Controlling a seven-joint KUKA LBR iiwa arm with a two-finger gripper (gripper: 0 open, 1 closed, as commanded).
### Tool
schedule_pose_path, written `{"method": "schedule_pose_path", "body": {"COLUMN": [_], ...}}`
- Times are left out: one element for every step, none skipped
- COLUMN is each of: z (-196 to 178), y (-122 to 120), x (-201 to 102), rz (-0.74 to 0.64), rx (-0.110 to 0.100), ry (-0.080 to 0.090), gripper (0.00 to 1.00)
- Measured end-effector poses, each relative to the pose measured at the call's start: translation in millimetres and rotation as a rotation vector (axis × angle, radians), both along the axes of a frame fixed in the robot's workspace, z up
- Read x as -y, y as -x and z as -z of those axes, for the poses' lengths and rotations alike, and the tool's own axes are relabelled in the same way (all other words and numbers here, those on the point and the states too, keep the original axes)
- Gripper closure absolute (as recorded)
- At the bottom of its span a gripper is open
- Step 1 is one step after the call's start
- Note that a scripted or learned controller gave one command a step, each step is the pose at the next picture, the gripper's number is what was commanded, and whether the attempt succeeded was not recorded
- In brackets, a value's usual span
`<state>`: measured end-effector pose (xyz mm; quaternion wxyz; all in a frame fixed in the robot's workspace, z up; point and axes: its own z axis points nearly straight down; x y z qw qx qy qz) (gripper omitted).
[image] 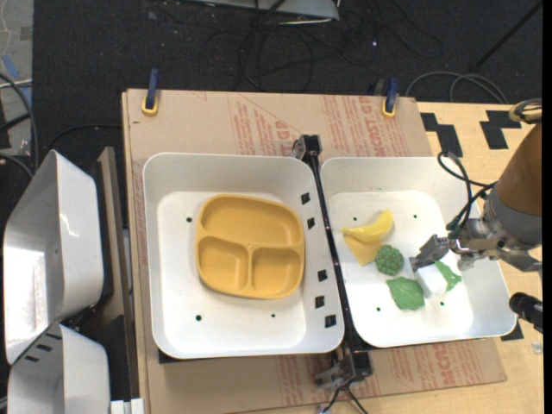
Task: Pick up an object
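Note:
The right bin (483, 317) holds several small objects. A yellow banana-shaped piece (369, 231) lies near its left wall. Just below it sits a dark green broccoli floret (389, 260), and a flat green leaf-like piece (405, 293) lies in front of that. A small white and green item (438, 279) rests to the right of the leaf piece. My gripper (430, 252) hangs low over the right bin, just above the white and green item and right of the broccoli. Nothing is visibly held in it.
The left bin (164, 317) holds a yellow divided tray (250, 247). A black divider with clips (323, 240) runs between the bins. The arm (522, 197) comes in over the right bin's right edge. Cables lie beyond the bench.

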<state>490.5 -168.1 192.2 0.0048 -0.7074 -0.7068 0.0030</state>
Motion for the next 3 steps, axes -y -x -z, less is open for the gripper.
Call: {"method": "schedule_pose_path", "body": {"z": [-5, 40, 72], "y": [-3, -4, -9], "x": [0, -7, -3], "rz": [-0.003, 0.000, 0.003], "rx": [0.010, 0.007, 0.028], "ry": [0.002, 0.001, 0.011], "gripper": [0.00, 0.00, 0.00]}}
